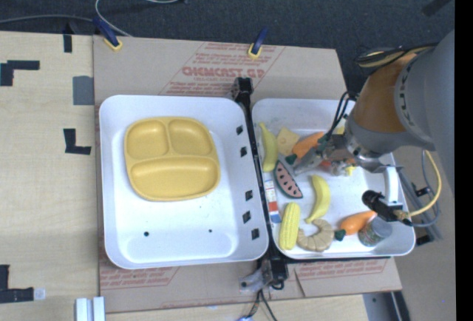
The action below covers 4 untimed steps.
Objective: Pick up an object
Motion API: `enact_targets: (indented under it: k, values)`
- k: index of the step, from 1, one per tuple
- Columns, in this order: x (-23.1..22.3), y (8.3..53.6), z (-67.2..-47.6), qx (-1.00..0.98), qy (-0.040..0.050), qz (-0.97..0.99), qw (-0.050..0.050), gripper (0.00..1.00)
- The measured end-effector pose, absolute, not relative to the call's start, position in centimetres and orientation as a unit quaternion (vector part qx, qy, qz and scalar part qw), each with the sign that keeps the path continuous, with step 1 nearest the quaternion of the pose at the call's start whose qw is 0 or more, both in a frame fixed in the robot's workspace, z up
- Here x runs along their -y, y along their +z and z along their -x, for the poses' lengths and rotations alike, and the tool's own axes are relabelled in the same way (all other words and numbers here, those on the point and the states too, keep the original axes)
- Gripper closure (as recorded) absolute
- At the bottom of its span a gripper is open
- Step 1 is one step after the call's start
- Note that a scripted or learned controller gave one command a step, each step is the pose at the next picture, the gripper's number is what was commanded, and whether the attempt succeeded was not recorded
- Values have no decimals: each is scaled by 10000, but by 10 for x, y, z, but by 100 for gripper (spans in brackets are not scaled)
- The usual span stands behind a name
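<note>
So the arm (403, 101) is reaching in from the right and hanging over the right bin (403, 242), with the gripper (325, 157) sitting low over the upper middle of that bin, right in the toy food pile. Honestly I can't tell how the jaws are standing, since the wrist and some cables are blocking that spot, so no idea if anything is getting pinched. A carrot (304, 143) is lying just beside the gripper on its left, maybe touching it, hard to say. Left of that, a wedge of cheese (286, 140) is sitting next to a long yellow-green piece (267, 149) that's lying along the bin's left wall. Below those, a watermelon slice (287, 179) is lying tilted, and a banana (321, 197) is curving down through the middle of the bin. Further toward the front, a corn cob (289, 226) is standing nearly upright by the left wall, with a tan lumpy thing (316, 239) just beside it, and a second carrot (355, 222) is lying over by the right side near a small dark round object (372, 232). The left bin (177, 249) is holding a yellow divided plate (173, 157) in its upper half, well apart from everything the arm is working near. Both bins are sitting side by side on a sheet of cardboard (214, 72) on the worktop (37, 201).
</note>
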State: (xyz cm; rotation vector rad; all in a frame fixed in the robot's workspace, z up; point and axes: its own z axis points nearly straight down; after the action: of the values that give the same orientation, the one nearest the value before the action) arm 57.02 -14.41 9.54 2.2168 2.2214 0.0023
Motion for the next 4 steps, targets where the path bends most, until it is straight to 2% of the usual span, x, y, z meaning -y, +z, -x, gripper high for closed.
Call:
enact_targets:
  k: [1, 2, 3, 4]
  values:
    - [143, 105, -570, -7082, 7, -7060, 7, 100]
    - [143, 104, -570, -7081, 7, -7061, 6, 0]
    - [115, 86, -561, -7073, -3, -7069, 11, 0]
    - [115, 95, -561, -7072, 1, -7070, 18, 100]
